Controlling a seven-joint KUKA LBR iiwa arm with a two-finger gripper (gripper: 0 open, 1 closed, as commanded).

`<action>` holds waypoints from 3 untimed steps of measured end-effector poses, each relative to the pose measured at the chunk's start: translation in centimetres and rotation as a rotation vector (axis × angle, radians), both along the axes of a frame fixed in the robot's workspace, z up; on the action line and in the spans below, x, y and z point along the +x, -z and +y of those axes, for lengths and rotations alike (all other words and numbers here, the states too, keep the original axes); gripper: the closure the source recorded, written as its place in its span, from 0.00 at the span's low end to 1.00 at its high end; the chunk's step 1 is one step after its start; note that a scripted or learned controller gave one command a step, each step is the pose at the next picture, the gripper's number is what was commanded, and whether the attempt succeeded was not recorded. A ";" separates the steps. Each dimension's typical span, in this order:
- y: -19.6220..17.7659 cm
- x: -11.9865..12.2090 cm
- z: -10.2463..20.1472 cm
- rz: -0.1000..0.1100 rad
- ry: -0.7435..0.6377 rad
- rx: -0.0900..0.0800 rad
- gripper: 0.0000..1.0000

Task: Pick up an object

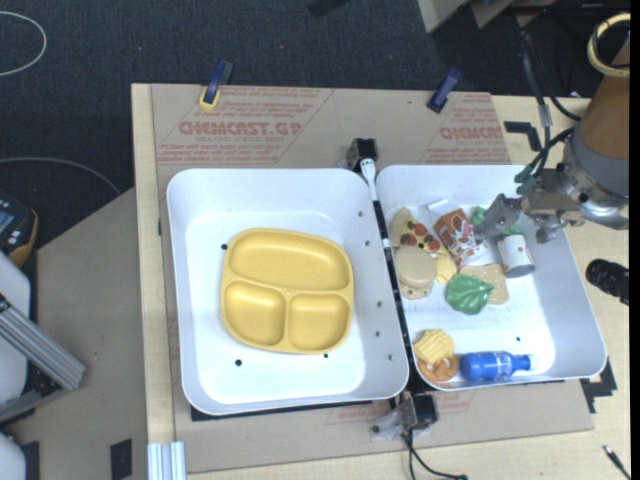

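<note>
1. Left white bin [190, 268] holds a yellow three-compartment plastic plate [287, 290].
2. Right white bin [570, 308] holds a green leaf-shaped toy [467, 293], a blue bottle [493, 366] and a small grey-white can [516, 253].
3. Gripper [505, 218] hangs over the can; whether it grips anything, I cannot tell.

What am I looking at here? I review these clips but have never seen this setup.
One camera looks down at a slant on a bench with two shallow white bins. The grey arm with an orange band reaches in from the right; its gripper hangs over the right bin. That bin holds small toy foods: a pizza slice, a green leaf, a blue bottle, a small can and more. The left bin holds a yellow divided plate. I cannot tell whether the gripper holds anything.
</note>
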State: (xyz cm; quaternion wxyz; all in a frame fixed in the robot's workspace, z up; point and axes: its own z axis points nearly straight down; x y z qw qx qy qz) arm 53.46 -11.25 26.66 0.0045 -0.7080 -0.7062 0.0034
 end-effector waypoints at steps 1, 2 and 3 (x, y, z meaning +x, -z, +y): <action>-0.6 0.2 0.0 -0.012 -0.003 -0.002 0.00; 5.7 -0.4 0.0 -0.003 -0.002 0.001 0.00; 10.2 0.1 0.1 -0.004 -0.002 0.001 0.00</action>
